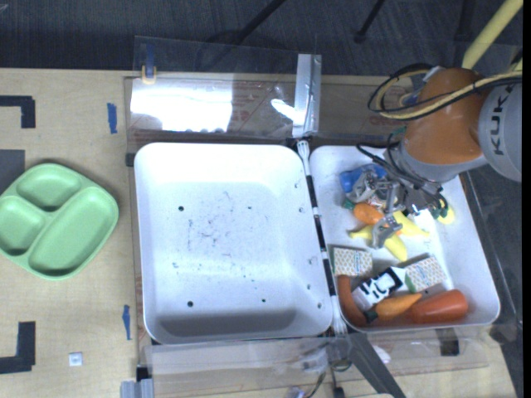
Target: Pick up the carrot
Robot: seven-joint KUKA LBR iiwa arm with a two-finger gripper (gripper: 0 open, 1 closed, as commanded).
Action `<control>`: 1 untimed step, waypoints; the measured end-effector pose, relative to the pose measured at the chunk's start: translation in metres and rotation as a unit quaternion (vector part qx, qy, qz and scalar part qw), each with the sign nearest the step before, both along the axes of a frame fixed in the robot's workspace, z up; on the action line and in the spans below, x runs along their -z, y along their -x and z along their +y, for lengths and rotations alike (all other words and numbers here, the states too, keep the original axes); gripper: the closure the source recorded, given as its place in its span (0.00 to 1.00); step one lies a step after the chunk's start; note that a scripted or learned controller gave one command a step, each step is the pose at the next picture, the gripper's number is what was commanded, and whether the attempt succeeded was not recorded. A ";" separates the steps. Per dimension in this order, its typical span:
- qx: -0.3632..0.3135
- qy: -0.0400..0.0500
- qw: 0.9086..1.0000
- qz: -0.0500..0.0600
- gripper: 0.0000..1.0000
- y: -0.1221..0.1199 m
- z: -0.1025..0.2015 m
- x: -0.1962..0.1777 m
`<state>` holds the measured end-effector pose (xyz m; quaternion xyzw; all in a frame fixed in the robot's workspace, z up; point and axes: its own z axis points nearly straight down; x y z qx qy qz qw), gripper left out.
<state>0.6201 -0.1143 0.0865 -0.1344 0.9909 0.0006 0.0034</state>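
My claw [388,214] hangs low over the right bin [485,247], beside a small orange piece; I can't tell its state. The carrot [401,304] lies nearer the front wall, lengthwise left to right, so I must come toward the front.

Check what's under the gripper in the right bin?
Under the gripper: an orange piece, likely a carrot, and a yellow banana-like item in the right bin. The wrist covers whatever lies further back.
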 end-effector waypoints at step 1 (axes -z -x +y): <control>0.002 -0.001 1.000 -0.003 1.00 -0.002 0.000 -0.012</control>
